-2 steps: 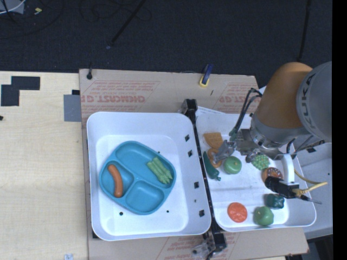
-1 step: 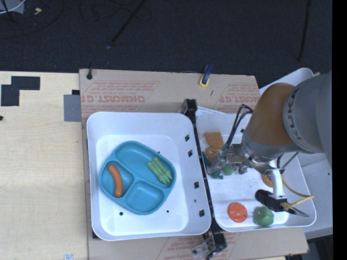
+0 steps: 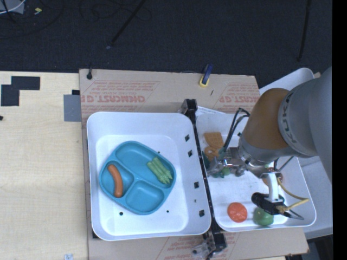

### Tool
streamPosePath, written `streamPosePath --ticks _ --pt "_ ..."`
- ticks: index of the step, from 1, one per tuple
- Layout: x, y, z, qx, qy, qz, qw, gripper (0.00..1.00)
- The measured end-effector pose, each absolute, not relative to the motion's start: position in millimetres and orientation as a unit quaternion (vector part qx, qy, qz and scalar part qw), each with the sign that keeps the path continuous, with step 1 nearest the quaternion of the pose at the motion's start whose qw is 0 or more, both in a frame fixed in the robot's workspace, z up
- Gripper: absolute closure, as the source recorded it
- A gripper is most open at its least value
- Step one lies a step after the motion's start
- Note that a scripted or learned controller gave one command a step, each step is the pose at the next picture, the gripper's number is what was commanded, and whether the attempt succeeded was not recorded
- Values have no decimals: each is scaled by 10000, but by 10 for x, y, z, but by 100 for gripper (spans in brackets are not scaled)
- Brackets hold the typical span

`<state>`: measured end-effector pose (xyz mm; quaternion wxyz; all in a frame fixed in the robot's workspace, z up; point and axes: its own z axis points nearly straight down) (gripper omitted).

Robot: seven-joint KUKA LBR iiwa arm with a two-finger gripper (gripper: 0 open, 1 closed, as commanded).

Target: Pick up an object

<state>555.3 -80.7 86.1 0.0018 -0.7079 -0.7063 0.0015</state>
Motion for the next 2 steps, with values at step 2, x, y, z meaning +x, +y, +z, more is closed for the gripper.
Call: streamPosePath --ticks 2 --pt "5567 -931 1500 -7093 -7049 -1 -1 100"
